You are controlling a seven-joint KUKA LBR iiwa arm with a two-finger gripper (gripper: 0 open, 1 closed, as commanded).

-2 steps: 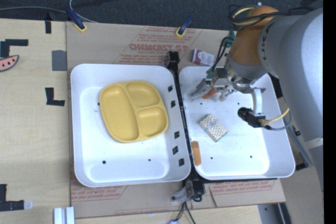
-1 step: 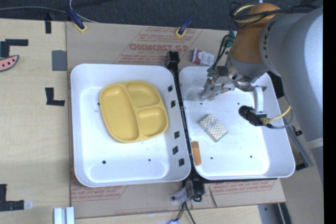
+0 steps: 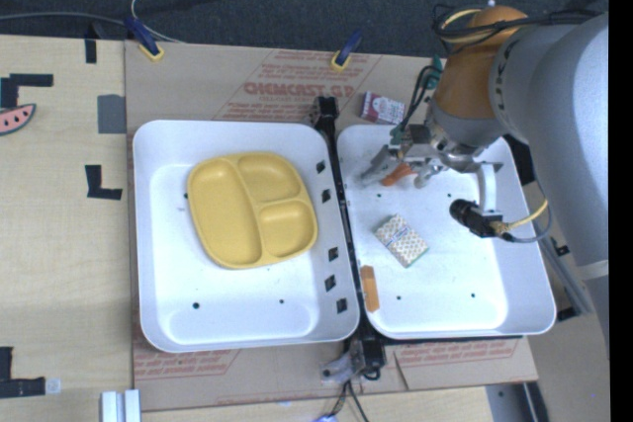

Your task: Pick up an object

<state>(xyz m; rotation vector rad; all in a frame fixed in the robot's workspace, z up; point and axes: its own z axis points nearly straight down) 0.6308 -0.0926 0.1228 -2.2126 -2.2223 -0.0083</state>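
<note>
My gripper (image 3: 397, 175) hangs low over the back left part of the right bin (image 3: 495, 306). Its two grey fingers (image 3: 372, 169) are spread apart, so it is open. A small orange object (image 3: 395, 177) lies on the bin floor between the fingertips, and neither finger visibly presses on it. A small patterned box (image 3: 401, 240) lies a little in front of the gripper, near the bin's middle. An orange stick-shaped piece (image 3: 369, 288) rests against the bin's left wall, near the front.
A yellow divided plate (image 3: 253, 209) lies in the left bin (image 3: 168, 311). A small dark red packet (image 3: 381, 107) sits on the cardboard behind the right bin. The arm's grey body and cables cover the right bin's back right corner.
</note>
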